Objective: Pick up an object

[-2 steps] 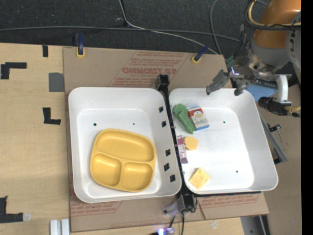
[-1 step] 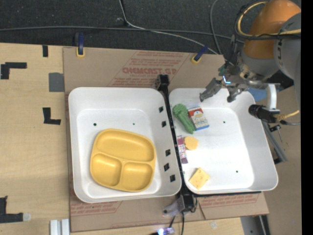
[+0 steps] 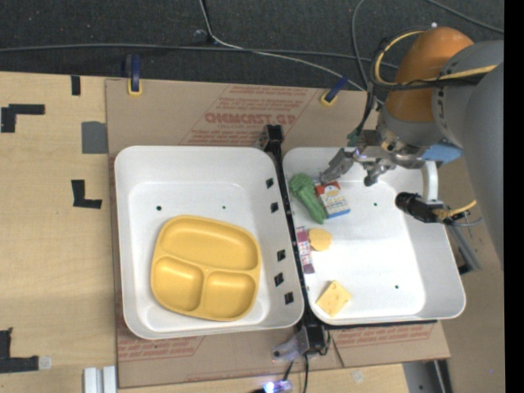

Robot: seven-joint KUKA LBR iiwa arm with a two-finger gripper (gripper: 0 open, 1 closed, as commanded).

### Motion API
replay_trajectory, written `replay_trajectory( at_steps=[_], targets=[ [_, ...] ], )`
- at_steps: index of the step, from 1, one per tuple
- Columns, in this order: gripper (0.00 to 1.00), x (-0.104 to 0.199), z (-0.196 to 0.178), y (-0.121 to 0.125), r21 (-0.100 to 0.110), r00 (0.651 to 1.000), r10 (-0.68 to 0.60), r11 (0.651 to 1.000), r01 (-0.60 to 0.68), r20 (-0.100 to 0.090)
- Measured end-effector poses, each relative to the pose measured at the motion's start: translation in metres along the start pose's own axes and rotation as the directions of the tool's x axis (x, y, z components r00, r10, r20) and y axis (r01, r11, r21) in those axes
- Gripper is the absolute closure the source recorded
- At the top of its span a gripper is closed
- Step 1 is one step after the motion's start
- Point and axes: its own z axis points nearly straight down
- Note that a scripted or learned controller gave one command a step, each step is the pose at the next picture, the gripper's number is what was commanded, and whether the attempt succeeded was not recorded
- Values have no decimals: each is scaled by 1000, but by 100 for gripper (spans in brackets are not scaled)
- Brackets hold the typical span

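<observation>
My gripper point(image 3: 357, 170) hangs over the back of the right bin point(image 3: 409, 289), its two fingers spread apart with nothing between them. Just left of and below it lie a green soft toy point(image 3: 306, 196) and a small red, white and blue carton point(image 3: 332, 200), side by side near the bin's left wall. A small yellow round piece point(image 3: 320, 239) rests further forward, next to a purple-and-white strip point(image 3: 303, 248) along the wall. A yellow cheese-like wedge point(image 3: 332, 298) sits near the front.
The left bin point(image 3: 135, 187) holds a yellow divided tray point(image 3: 205, 267). A black divider clamp point(image 3: 273, 137) stands where the two bins meet at the back. Cables loop above the arm at the upper right.
</observation>
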Motion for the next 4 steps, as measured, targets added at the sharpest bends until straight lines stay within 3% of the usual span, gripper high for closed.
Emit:
replay_trajectory(
  at_steps=[1,2,4],
  targets=[
    [0,-7,47,2,-2,1000,1,1000,-1,1],
    [100,-6,34,3,-5,1000,-1,1000,1,1],
    [100,-3,-63,0,-11,1000,1,1000,-1,0]
  ],
)
